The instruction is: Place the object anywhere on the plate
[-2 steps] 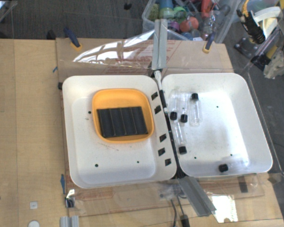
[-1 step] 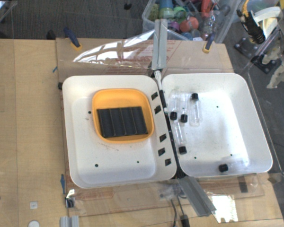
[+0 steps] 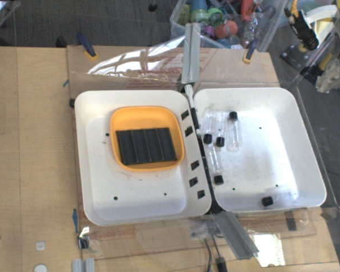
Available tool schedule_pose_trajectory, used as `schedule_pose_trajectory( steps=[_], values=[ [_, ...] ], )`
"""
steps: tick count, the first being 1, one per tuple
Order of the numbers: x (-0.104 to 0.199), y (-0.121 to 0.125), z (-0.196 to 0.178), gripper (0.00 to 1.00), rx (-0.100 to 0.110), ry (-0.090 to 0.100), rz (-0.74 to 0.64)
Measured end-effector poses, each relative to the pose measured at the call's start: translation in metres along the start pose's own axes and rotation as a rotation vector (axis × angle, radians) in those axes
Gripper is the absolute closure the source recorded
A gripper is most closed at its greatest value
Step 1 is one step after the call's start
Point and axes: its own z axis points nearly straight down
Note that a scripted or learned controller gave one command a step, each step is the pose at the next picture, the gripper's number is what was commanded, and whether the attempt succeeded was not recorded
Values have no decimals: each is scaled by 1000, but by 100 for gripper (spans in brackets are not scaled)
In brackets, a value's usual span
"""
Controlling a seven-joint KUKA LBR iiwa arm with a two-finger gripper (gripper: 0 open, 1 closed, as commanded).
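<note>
A black ridged block (image 3: pixel 145 145) is lying on the orange plate (image 3: pixel 120 123) in the left bin (image 3: pixel 96 203); clear tubes (image 3: pixel 233 134) are lying in the right bin (image 3: pixel 294 169). The end effector's state cannot be told.

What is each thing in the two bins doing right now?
orange plate: flat in the left bin, right way up.
black ridged block: lying flat on the plate.
clear tubes with black caps: lying on their sides, clustered at the right bin's left side.
lone capped tube: lying near the right bin's front edge.
</note>
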Motion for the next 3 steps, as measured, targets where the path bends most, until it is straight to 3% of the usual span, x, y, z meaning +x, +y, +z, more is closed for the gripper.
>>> schedule_pose_trajectory(
  steps=[1,2,3],
  values=[
    [-7,9,110,100,-9,-1,6],
    [-1,8,75,100,-7,6,8],
    [-1,3,16,100,-7,7,1]
  ],
)
